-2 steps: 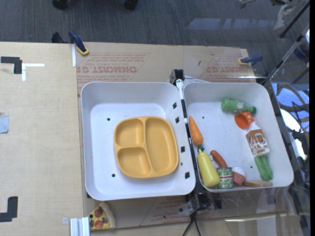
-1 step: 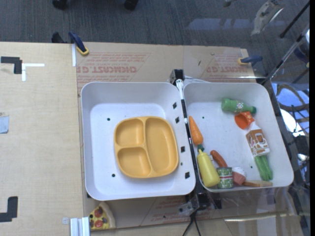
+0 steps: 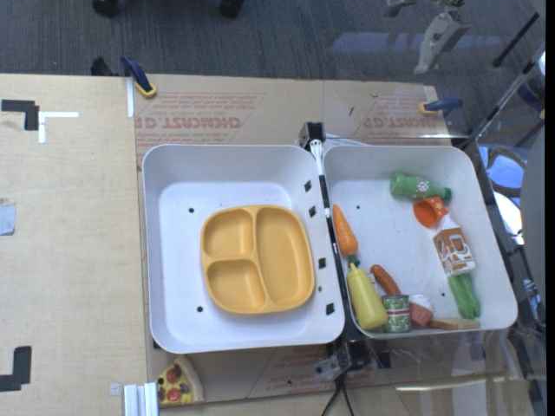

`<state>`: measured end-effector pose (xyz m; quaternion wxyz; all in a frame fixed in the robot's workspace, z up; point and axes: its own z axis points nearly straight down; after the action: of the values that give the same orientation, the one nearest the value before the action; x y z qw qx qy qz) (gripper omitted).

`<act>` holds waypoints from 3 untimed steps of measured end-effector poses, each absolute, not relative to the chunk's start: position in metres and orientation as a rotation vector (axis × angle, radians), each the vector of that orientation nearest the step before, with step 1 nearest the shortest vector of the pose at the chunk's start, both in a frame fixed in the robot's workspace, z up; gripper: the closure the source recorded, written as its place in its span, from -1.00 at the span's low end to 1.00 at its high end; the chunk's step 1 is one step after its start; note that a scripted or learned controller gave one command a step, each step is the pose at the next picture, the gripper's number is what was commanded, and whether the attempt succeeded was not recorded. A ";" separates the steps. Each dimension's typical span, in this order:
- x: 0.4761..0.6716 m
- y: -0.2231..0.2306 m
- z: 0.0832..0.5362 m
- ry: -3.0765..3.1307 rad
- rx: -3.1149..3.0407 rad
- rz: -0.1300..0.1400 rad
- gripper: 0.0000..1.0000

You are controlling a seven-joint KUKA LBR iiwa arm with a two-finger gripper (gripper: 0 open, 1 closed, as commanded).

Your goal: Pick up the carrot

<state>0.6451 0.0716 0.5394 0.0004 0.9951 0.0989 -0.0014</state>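
Note:
The carrot (image 3: 344,230) is orange and tapered, and it lies in the right bin (image 3: 486,224) close against that bin's left wall, its thin end pointing to the far side. My gripper (image 3: 414,26) hangs at the top of the camera view, beyond the far edge of the bench and well away from the carrot. Its two pale fingers (image 3: 430,43) are spread open with nothing between them.
Sharing the right bin are a green bottle (image 3: 419,186), an orange piece (image 3: 431,211), a brown-and-white packet (image 3: 453,251), a cucumber (image 3: 466,295), a yellow bottle (image 3: 364,297), a red sausage (image 3: 386,278) and a small can (image 3: 396,313). A yellow divided plate (image 3: 257,258) sits in the left bin (image 3: 165,232).

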 end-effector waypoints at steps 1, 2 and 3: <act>0.654 0.146 0.528 0.403 3.115 -0.003 -1.00; 0.656 0.144 0.536 0.390 3.114 -0.003 1.00; 0.655 0.144 0.536 0.391 3.114 -0.004 -1.00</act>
<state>0.6554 0.1439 0.5364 0.0016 0.9922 0.1247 -0.0013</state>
